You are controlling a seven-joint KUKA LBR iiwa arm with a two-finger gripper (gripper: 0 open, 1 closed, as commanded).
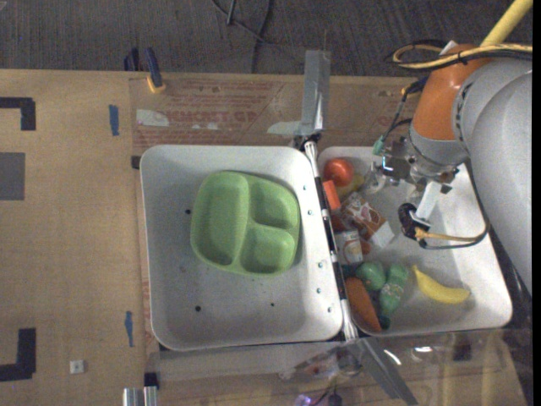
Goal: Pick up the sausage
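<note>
The right bin (473,311) holds a pile of toy food along its left wall. A reddish-brown piece (366,217) with white parts lies in the middle of that pile; it looks like the sausage, though I cannot be sure. My gripper (385,172) hangs under the orange-banded wrist over the upper part of the right bin. It sits just up and to the right of that piece, close to it. I see nothing held in it.
A red tomato (338,172), a small orange piece (330,194), a white can (348,246), two green items (370,275), a banana (440,288) and a carrot (363,304) share the right bin. A green divided plate (246,222) lies in the left bin (169,294). A cable (448,242) loops beside the wrist.
</note>
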